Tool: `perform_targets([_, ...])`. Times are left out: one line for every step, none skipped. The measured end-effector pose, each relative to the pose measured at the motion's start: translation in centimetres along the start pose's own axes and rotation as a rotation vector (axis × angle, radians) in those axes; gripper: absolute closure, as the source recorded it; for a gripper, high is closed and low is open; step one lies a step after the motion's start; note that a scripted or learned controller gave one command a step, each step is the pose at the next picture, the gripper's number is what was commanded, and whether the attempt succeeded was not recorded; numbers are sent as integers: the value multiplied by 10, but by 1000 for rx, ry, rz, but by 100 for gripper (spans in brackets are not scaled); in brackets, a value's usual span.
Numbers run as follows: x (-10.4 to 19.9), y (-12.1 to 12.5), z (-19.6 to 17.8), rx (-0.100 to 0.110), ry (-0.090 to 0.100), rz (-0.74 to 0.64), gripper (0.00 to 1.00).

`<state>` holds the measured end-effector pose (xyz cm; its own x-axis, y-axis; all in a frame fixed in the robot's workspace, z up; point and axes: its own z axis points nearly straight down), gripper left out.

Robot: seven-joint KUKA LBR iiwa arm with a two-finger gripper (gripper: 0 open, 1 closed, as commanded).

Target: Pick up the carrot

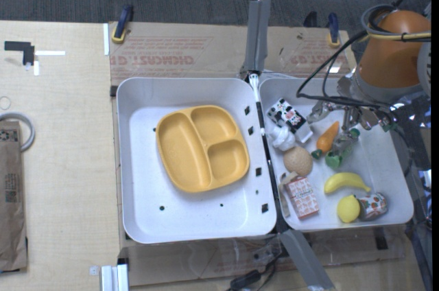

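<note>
Where bins meet, tapered orange carrot (328, 136), glossy banana (346, 182)

Bench (55, 180) bearing two white bins (137, 214)

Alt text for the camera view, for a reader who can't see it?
The gripper hangs over the right bin beside the carrot, among a banana, lemon and other toys. The left bin holds a yellow divided plate.

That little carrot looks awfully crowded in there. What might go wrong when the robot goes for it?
The carrot lies tight among other toys, so the end effector may nudge the potato or the cow figure instead. The carrot's green top sits near the banana, so the carrot could slip or drag neighbours along.
</note>
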<state>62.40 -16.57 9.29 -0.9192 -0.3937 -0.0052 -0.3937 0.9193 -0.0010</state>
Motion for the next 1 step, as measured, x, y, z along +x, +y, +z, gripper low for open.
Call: perform_targets([-2, 0, -11, 2, -6, 1, 100])
